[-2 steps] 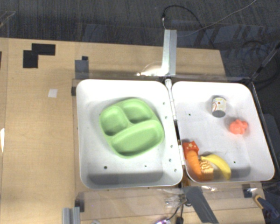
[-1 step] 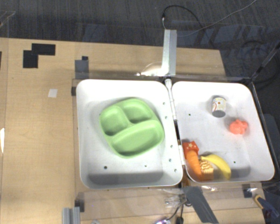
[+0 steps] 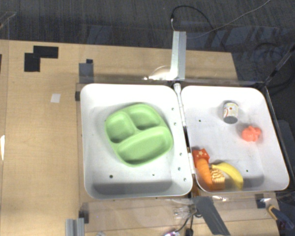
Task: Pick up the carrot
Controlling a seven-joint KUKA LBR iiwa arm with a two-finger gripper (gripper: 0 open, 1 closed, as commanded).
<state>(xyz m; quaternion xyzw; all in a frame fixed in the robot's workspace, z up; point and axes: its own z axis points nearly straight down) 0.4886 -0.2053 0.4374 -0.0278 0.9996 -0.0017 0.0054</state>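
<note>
The carrot (image 3: 204, 172) is lying in the right bin's (image 3: 265, 102) near-left corner, touching the banana (image 3: 229, 174) and a red block (image 3: 201, 155); the bin's middle is lying open.

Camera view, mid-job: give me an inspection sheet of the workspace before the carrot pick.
Surface: wooden bench bearing two white bins, left bin and right bin.
Job's things: carrot in the right bin's near left corner, touching the banana.
Clutter: green divided plate in the left bin; small can, orange-red toy and red item in the right bin.
Grippers: nothing seen.
Cables: black cable looping across the floor behind the bins.
Surroundings: dark carpet; metal post between the bins.
</note>
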